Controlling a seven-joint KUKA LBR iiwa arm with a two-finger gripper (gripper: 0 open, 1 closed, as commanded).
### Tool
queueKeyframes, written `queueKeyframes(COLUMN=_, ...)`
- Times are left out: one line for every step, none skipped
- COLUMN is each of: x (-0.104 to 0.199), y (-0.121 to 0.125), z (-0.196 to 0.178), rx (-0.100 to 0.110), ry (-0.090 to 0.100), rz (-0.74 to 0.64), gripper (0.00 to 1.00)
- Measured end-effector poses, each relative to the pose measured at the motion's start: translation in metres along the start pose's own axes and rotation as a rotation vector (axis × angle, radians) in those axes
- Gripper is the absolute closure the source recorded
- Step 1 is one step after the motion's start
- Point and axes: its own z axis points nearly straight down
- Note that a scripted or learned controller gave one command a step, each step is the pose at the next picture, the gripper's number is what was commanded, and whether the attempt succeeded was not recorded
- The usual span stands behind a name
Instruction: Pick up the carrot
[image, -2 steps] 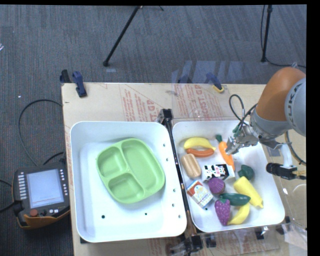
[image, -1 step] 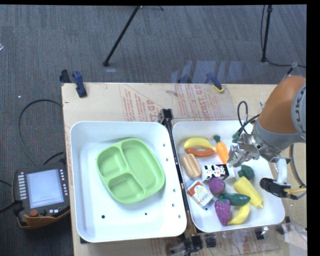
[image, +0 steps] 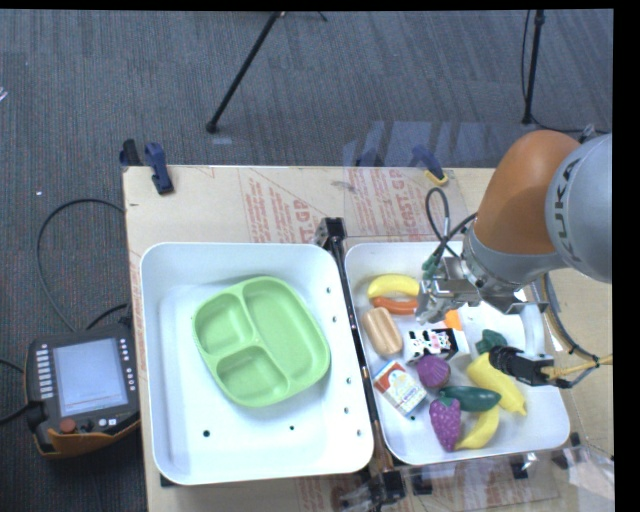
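The grey arm's two-finger gripper (image: 440, 292) hangs low in the right shallow white bin (image: 556, 432); from here I cannot tell how it is set; the slim orange carrot (image: 400, 305) lies just beside it, under a yellow banana (image: 393, 286); a green divided plastic plate (image: 260, 340) sits in the left white bin (image: 160, 300).

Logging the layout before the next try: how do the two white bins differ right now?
The left bin holds one thing, a green divided plate; the right bin is crowded with small toy foods. The gripper hangs over the right bin, not the left bin. Both are shallow and white.
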Motion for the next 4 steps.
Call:
queueKeyframes(x=-0.001, y=-0.001, z=0.001, rx=0.002, ry=-0.001, rz=0.003, gripper=0.0)
queueKeyframes(x=-0.021, y=0.019, z=0.081, rx=0.0, ry=-0.001, rz=0.183, gripper=0.0)
queueKeyframes(x=-0.059, y=0.038, z=0.095, rx=0.001, ry=-0.001, rz=0.074, gripper=0.0)
queueKeyframes(x=-0.102, y=0.057, z=0.097, rx=0.012, ry=0.027, rz=0.158, gripper=0.0)
